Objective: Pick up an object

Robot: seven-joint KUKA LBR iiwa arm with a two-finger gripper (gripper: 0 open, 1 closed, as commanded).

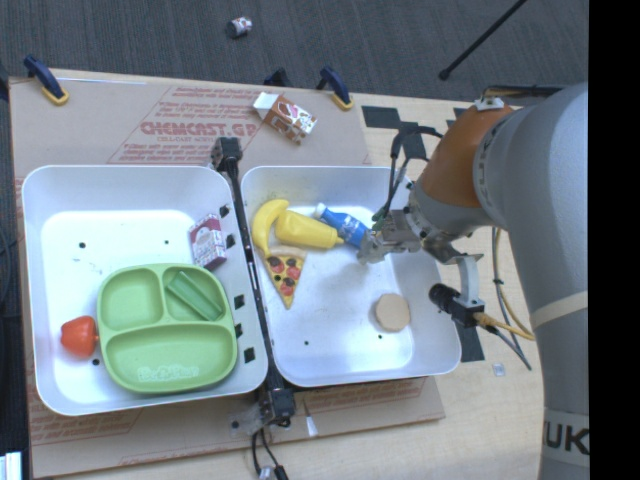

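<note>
- The gripper (372, 245) was low inside the right bin (330, 363), at the right-hand end of the blue bottle (343, 224).
- The finger opening could not be made out at that angle, nor whether anything lay between them; no grasp was confirmed.
- The blue bottle lay immediately left of the gripper, apparently touching it, its long axis running up-left to down-right. It was judged the nearest candidate for the pick.
- Against the bottle's left end lay a yellow squash-like toy (305, 231), then a banana (263, 223); a pizza slice (285, 274) lay below them.
- A tan round disc (392, 313) lay apart, below the gripper.
- The left bin (40, 298) contained a green divided tray (170, 353), a red tomato (78, 335) and a small red-and-white packet (207, 241).
- A small carton (287, 117) lay on the cardboard sheet (150, 118) beyond the bins.
- Legible writing: "CHEMCAST" in red on the cardboard; remaining print too small to read.
</note>
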